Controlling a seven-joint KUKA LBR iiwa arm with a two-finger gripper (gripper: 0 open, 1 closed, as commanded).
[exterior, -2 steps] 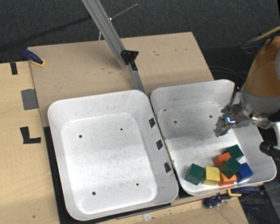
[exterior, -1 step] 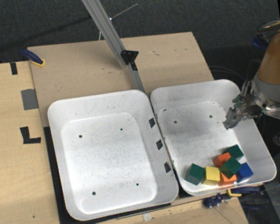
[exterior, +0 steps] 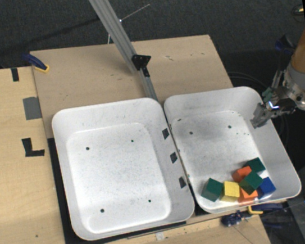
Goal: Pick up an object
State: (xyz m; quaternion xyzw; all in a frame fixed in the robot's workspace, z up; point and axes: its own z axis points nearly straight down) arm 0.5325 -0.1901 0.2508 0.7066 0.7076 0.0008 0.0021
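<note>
Above right bin's [exterior: 270,146] far rim (blocks [exterior: 238,184] near), gripper [exterior: 264,112].

Arm [exterior: 302,65] enters from the right edge of the frame, about mid-height. An orange band shows at the upper right of the visible part, with a grey wrist section below it. The gripper [exterior: 261,116] projects leftward and slightly downward from the wrist, its dark tip sitting lower and further left than the body. A small bright spot marks the gripper body just right of the tip. Fingertip spacing is too small and dark to resolve.
</note>
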